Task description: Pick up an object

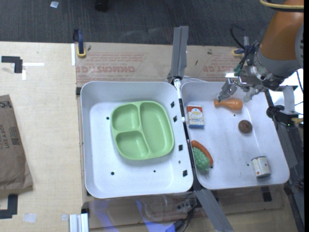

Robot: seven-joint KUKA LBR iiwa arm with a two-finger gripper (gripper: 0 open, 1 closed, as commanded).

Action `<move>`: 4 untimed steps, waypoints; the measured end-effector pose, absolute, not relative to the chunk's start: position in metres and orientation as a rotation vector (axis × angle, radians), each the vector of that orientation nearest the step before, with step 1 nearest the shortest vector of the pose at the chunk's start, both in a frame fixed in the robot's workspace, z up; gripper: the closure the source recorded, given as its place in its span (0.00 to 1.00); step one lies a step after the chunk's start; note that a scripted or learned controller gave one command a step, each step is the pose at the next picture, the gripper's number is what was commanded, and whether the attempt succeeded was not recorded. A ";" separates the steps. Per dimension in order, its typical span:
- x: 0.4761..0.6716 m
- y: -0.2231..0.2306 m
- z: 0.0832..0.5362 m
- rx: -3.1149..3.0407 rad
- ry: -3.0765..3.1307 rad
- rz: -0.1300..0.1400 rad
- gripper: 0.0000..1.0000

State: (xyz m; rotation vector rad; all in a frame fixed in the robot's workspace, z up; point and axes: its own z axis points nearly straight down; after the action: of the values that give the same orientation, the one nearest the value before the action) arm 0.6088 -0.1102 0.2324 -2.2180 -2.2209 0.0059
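Observation:
My gripper (pixel 237 94) hangs over the back of the right bin (pixel 270 144), open, with its fingers spread to either side. Just below it an orange carrot-shaped toy (pixel 230 104) lies on the bin floor; the left finger (pixel 225 93) is close to the toy's left end. I cannot tell whether it touches. Nothing is held between the fingers. Also in this bin are a small blue and white box (pixel 195 116), a brown round piece (pixel 245 126), a small can (pixel 260 167) and a green and orange toy vegetable (pixel 201 156).
The left bin (pixel 96 168) holds a green divided plate (pixel 142 129). A grey divider bar (pixel 179 52) runs between the bins at the back. A brown paper bag (pixel 12 144) lies on the bench at far left.

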 end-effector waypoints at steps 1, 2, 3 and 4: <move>0.562 -0.220 0.183 -2.365 -2.062 0.006 0.00; 0.599 -0.167 0.135 -2.395 -2.027 0.006 0.00; 0.584 -0.198 0.090 -2.257 -2.181 0.003 0.00; 0.606 -0.212 0.172 -2.084 -2.350 0.002 0.00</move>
State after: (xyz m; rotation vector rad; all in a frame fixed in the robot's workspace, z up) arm 0.6065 -0.2117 0.1720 -2.0842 -2.3499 0.0018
